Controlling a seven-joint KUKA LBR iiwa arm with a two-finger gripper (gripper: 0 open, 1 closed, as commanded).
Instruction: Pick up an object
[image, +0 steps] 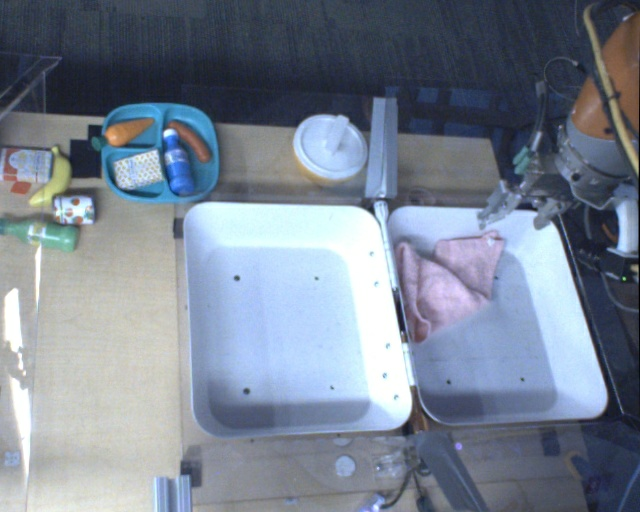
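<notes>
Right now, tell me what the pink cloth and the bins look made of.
Pink cloth: soft fabric, perhaps terry; it lies crumpled in folds with a matte, slightly fuzzy surface. Left bin and right bin: probably moulded plastic; smooth white walls, rounded corners, faint sheen.

Soft pink terry cloth (452, 283) in smooth white plastic bin (560, 370).

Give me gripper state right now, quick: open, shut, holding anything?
Gripper: open, nothing between its fingers; it hovers at the right bin's far edge, just above the crumpled pink cloth.
</notes>
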